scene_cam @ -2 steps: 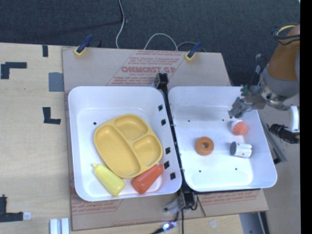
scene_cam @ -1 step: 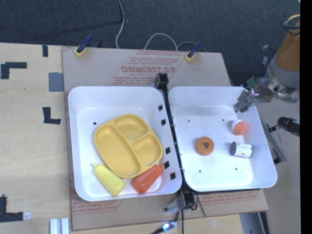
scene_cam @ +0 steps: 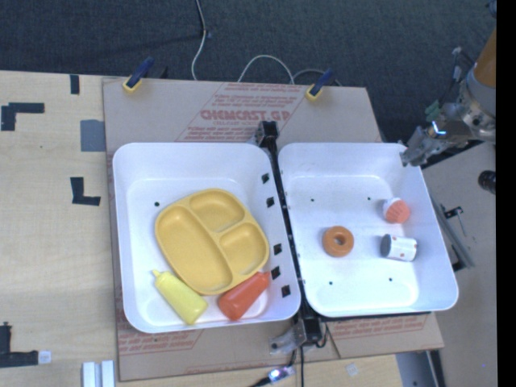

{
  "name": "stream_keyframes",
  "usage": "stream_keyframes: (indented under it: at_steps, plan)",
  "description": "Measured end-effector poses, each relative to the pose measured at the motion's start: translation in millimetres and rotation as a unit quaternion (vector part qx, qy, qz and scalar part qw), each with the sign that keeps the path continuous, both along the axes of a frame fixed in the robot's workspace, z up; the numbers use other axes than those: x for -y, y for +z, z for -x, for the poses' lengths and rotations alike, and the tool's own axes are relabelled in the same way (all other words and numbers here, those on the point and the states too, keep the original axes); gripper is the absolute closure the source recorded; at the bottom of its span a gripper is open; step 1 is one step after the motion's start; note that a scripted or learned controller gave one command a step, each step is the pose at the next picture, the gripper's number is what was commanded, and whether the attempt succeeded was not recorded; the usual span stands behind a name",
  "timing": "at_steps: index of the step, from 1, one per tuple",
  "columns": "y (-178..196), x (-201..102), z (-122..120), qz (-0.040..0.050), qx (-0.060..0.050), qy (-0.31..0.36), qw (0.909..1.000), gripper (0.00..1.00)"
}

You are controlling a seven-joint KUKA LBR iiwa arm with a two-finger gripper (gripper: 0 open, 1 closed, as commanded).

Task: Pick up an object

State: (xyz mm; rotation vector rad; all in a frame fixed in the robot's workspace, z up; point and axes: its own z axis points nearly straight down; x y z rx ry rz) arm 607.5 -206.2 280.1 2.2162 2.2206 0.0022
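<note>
- The gripper (scene_cam: 415, 153) sits at the upper right corner of the right bin (scene_cam: 347, 161), just over its rim; whether it is released or clenched cannot be told at this size and angle.
- Nothing is seen held in it.
- Three small things lie in the right bin, all below and to the left of the gripper: a small pink-orange piece (scene_cam: 397, 210) nearest it by the right wall, a white cylinder with a dark end (scene_cam: 399, 247) just below that, and an orange doughnut (scene_cam: 339, 241) left of the cylinder, near the bin's middle.
- The three lie apart from one another.
- The left bin (scene_cam: 129, 168) holds a yellow divided plate (scene_cam: 211, 239), with a yellow bottle (scene_cam: 179, 295) at its lower left and a red-orange bottle (scene_cam: 243, 295) at its lower right, both touching or just beside the plate.
- Both bins rest on a sheet of brown cardboard (scene_cam: 242, 111) held by two blue-and-yellow clamps (scene_cam: 139, 74) at its far edge.
- The cardboard lies on a pale wooden bench (scene_cam: 40, 240); dark carpet (scene_cam: 97, 14) runs beyond, crossed by a thin cable (scene_cam: 199, 14).
</note>
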Motion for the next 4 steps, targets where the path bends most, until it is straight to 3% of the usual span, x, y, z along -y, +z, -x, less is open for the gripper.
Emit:
stream_keyframes:
  at_steps: [1, 4]
  plan:
    - [17, -1, -1, -0.0007, -0.001, 0.000, 1.0000, 1.00]
    - [-18, -173, 20, -0.0015, -0.003, 0.002, 1.0000, 1.00]
